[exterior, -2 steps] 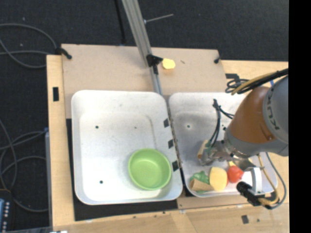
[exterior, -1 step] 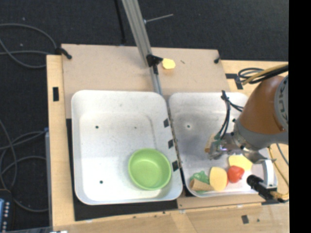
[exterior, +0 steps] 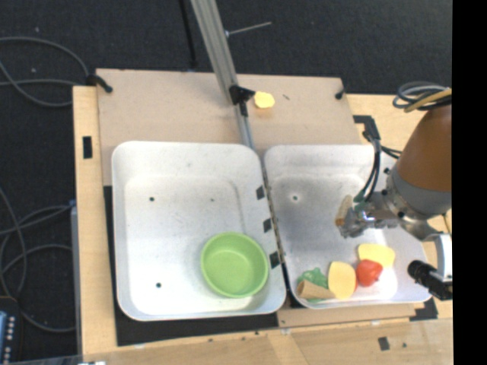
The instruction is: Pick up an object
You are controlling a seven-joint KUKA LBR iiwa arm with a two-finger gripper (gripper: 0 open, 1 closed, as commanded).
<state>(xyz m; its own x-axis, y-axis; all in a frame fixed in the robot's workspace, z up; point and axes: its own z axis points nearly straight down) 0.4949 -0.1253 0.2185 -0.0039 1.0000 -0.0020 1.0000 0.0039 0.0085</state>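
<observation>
Pick not done: my tool (exterior: 354, 220) hangs over the right bin (exterior: 319, 166), can't tell its state. Yellow block (exterior: 376, 254) and red piece (exterior: 369, 271) lie just below it, ungrasped

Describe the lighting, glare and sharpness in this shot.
Camera view: even overhead light, soft shadows inside the bins; the right bin's floor looks washed out with glare, the green bowl reads crisp, while the gripper is slightly blurred and the small toys near it lose detail.

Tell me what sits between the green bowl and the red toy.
In the camera view, between the round green plastic bowl and small red toy lie the bins' rims, a green-tan piece and a yellow piece.
</observation>
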